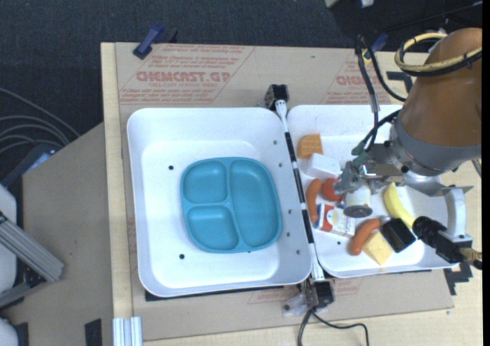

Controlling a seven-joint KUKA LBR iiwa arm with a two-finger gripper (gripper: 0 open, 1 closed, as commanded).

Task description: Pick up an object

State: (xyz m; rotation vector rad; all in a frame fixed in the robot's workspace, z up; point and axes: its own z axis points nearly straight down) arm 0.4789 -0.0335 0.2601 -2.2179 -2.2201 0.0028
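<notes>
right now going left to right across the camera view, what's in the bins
blue divided plate in the left bin → orange sausage → orange block → gripper → banana in the right bin

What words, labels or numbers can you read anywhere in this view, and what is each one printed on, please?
"CHEMCAST G.P": red print on the brown board under the bins, behind the left bin.
The same red print behind the right bin: partly hidden by cables, not readable.
Small carton in the right bin: red and white label, too small to read.
</notes>
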